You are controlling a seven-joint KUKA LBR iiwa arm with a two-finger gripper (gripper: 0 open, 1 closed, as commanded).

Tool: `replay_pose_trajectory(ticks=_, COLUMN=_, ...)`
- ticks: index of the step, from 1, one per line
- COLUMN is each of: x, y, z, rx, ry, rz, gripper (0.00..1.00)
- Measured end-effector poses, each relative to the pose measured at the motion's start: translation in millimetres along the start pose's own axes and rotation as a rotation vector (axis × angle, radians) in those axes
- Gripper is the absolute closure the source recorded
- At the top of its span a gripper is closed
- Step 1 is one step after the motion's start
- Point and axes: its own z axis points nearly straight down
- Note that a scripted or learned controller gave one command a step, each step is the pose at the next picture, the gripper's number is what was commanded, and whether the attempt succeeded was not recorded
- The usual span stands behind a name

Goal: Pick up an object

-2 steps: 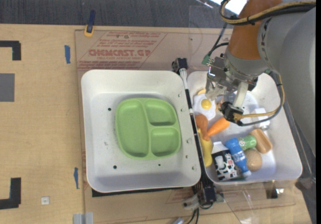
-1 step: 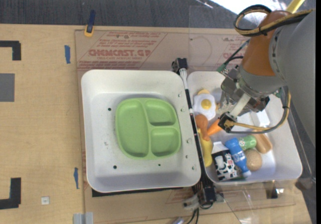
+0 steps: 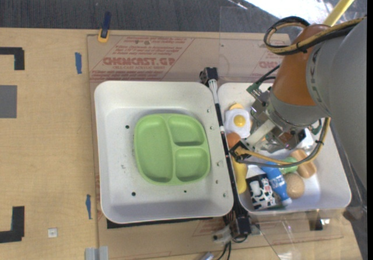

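My gripper (image 3: pixel 269 139) hangs low over the middle of the right bin (image 3: pixel 335 195), under the grey and orange wrist. Several small things lie around it. A fried-egg toy (image 3: pixel 237 118) sits at the bin's far left, and an orange piece (image 3: pixel 232 139) lies just below it against the left wall. A blue bottle (image 3: pixel 275 181) lies near the front, with a black-and-white item (image 3: pixel 261 190) to its left. A tan egg-shaped thing (image 3: pixel 295 186) and a tan roll (image 3: pixel 307 164) rest to the right. The wrist hides what lies beneath the gripper.
The left bin (image 3: pixel 113 136) holds a green divided plate (image 3: pixel 172 148) at its middle. A black clamp bar (image 3: pixel 220 119) runs along the seam between the bins. Brown cardboard with blue tape marks surrounds the bins.
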Motion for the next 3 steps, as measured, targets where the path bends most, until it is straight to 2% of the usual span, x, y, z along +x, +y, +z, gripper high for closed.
replay_pose_trajectory(ticks=1, x=-30.2, y=40.0, z=-46.8, rx=-0.012, ry=0.008, rz=0.148, gripper=1.0)
replay_pose_trajectory(ticks=2, x=-17.2, y=7.4, z=27.0, rx=-0.001, ry=-0.002, rz=-0.007, gripper=1.0)
replay_pose_trajectory(ticks=3, x=-17.1, y=8.5, z=25.3, rx=-0.003, ry=0.001, rz=-0.005, gripper=0.0)
